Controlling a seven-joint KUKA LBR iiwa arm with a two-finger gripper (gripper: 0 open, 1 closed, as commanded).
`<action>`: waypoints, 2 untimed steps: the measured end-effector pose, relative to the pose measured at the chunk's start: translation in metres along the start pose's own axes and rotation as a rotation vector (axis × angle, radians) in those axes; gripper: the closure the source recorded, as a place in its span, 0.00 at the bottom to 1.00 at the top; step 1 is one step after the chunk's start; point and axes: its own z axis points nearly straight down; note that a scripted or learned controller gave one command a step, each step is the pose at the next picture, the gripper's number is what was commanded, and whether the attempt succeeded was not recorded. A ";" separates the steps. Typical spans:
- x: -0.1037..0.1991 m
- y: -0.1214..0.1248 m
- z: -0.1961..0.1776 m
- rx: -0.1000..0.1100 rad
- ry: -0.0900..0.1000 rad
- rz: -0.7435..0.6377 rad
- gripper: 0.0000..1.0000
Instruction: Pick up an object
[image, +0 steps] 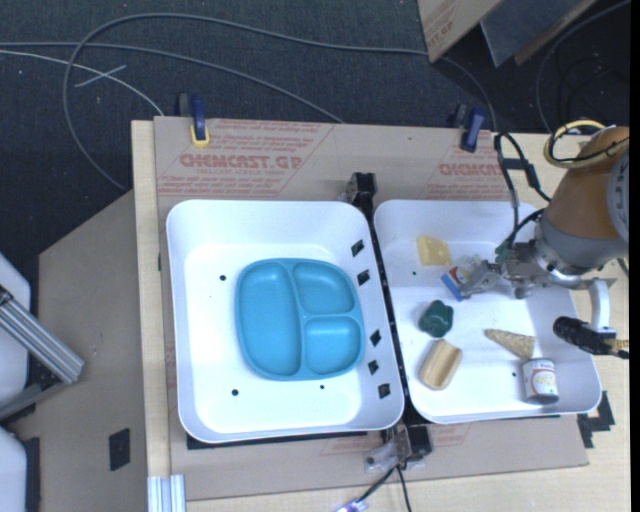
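The left bin, far to the left of the claw, holds a big blue plate with three sections. The right bin sits under the claw, which hangs low at the end of the grey arm. I cannot tell if the claw is released or clenched (a small blue thing sits right at its tip). Just below the claw lies a dark green lump, then a tan cylinder. A tan cone and a small jar sit down to the right, and a pale yellow piece lies just above.
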 end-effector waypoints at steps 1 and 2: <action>0.001 0.003 -0.015 -0.009 0.000 -0.001 1.00; 0.011 0.006 -0.067 -0.003 -0.004 -0.002 1.00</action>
